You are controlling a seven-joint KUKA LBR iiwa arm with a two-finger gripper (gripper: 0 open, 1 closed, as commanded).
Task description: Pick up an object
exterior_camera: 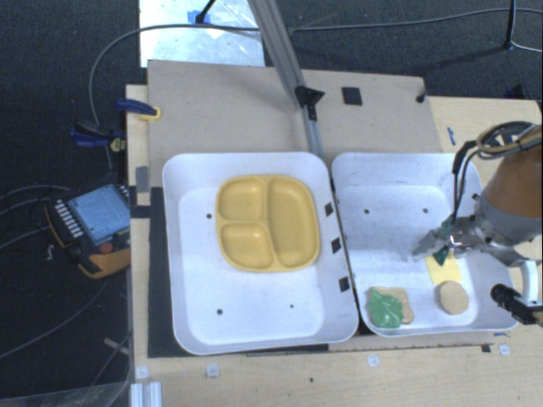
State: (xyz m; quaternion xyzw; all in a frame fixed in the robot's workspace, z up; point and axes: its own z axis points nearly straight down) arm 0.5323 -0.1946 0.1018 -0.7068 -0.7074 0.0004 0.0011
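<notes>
In the camera view, two white bins sat side by side on the surface; the left bin (254, 312) carried a yellow divided plate (267, 223) toward its twelve o'clock half; the right bin (390, 202) held a green-topped cracker-like piece (389, 307) at six o'clock, a tan round piece (453, 297) near five o'clock, and a yellow flat piece (445, 270) just above it; the claw (437, 246) hovered at that yellow piece's upper end at three o'clock, and whether it was clenched or released could not be told.
</notes>
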